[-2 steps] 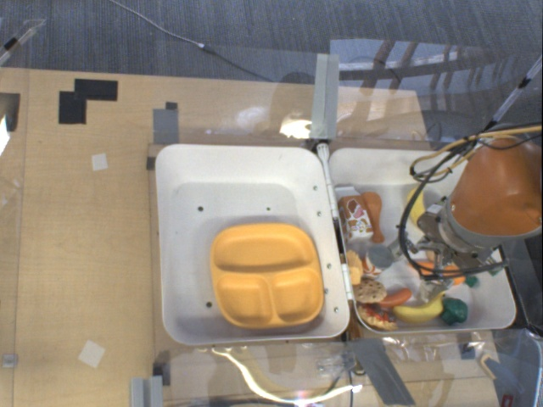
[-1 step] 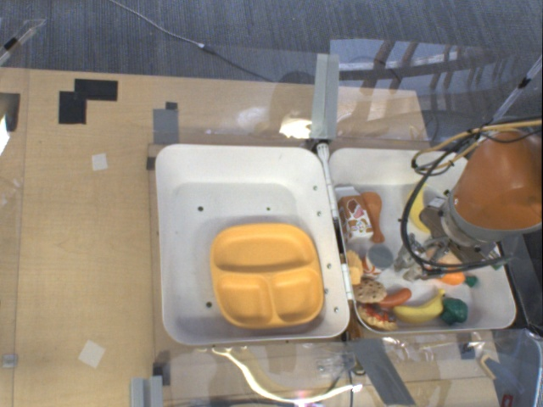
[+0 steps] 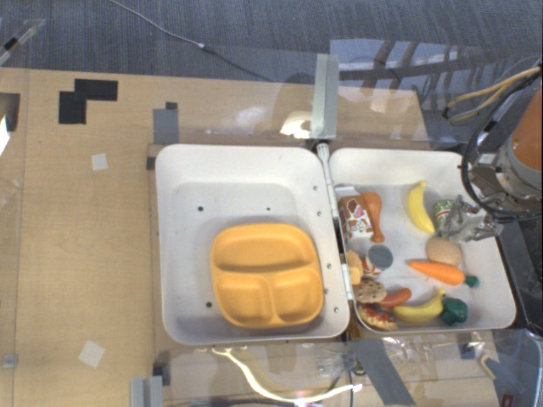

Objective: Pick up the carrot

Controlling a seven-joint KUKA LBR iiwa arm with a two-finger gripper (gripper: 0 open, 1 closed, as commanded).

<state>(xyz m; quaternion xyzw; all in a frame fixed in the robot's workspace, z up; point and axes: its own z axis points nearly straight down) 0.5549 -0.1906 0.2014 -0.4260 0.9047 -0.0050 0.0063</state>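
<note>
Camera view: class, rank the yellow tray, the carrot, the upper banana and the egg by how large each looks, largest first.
1. Yellow tray, by far the largest.
2. Carrot and upper banana: too alike in length to rank.
3. Egg, the smallest.

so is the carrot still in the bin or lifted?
In the bin. The carrot lies flat on the right bin floor; the gripper sits apart, above it.

Left bin [image 3: 182, 176]: we see a yellow divided tray [image 3: 266, 274] lying in it.
Right bin [image 3: 390, 164]: we count two bananas [image 3: 419, 208] [image 3: 421, 309], a drumstick [image 3: 371, 214], a cookie [image 3: 370, 291], an egg [image 3: 444, 251] and a green can [image 3: 444, 212].
</note>
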